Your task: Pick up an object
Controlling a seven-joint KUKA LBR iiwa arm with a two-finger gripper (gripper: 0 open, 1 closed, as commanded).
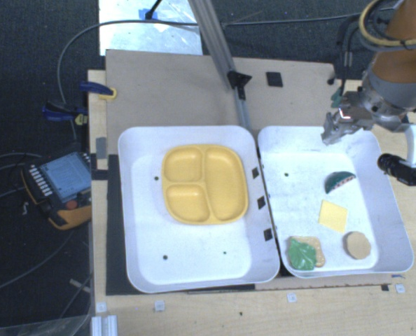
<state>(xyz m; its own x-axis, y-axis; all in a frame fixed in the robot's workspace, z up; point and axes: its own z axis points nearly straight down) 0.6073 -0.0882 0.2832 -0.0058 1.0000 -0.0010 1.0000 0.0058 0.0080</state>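
Camera view: glossy yellow three-compartment plate [205, 183]; flat square cheese slice [333, 215].

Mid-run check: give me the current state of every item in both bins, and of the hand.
hand: above the right bin's far edge, nothing seen in it
yellow divided plate: lying flat in the left bin, compartments bare
watermelon slice: loose in the right bin
yellow cheese square: flat, apart from the others
round cookie: flat, near corner
green-topped toast: flat, at near wall
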